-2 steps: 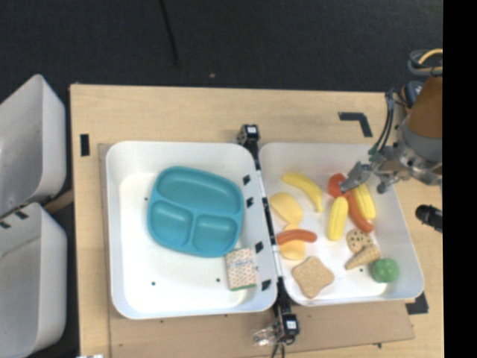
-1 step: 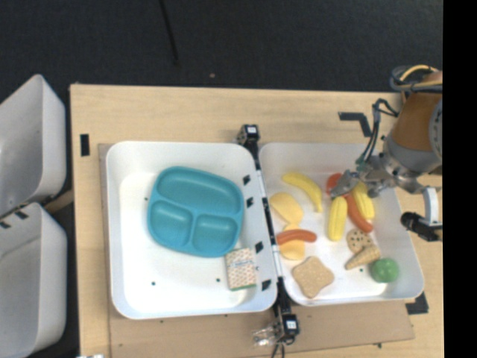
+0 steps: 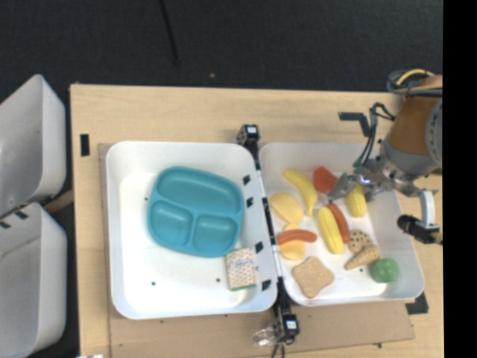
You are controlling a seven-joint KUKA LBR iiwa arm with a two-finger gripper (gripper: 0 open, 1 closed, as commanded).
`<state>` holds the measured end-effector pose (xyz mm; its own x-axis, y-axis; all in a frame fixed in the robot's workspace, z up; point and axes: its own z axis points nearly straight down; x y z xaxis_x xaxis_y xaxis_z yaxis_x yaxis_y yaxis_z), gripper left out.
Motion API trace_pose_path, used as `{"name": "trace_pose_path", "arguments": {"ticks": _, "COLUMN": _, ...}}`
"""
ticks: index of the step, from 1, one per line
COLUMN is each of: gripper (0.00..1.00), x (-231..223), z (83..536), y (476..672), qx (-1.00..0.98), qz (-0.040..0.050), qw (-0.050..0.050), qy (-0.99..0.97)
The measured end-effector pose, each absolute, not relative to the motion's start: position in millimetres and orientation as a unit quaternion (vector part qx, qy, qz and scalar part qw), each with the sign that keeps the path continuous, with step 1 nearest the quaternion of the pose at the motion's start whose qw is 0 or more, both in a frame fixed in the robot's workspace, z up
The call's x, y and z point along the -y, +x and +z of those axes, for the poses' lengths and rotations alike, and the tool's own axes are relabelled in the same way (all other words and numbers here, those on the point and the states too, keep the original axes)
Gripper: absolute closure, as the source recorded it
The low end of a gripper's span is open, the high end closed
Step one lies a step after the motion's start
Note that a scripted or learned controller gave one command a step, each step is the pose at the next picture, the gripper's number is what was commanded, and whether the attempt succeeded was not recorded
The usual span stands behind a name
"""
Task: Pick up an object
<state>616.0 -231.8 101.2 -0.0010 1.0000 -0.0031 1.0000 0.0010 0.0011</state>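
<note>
since the toy food is crowding the right bin (image 3: 402, 293), we are hovering our gripper (image 3: 350, 186) at its two o'clock corner; whether it is clenched, we cannot tell.

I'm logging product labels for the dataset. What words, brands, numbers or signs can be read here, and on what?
None can be read.
small packet in the left bin, beside the teal divided plate: patterned face, any print too small and blurred to read.
toy foods in the right bin: no lettering visible.
</note>
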Motion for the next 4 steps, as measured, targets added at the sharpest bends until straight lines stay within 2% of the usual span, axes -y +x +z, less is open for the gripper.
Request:
{"name": "trace_pose_path", "arguments": {"ticks": 1, "gripper": 1.00, "x": 233, "z": 112, "y": 616.6, "qx": -0.708, "qz": -0.0004, "qw": 0.003, "qy": 0.706}}
{"name": "trace_pose_path", "arguments": {"ticks": 3, "gripper": 1.00, "x": 227, "z": 227, "y": 620.7, "qx": -0.708, "qz": 0.0014, "qw": 0.004, "qy": 0.706}}
{"name": "trace_pose_path", "arguments": {"ticks": 4, "gripper": 1.00, "x": 228, "z": 242, "y": 621.5, "qx": -0.710, "qz": 0.0005, "qw": 0.002, "qy": 0.705}}
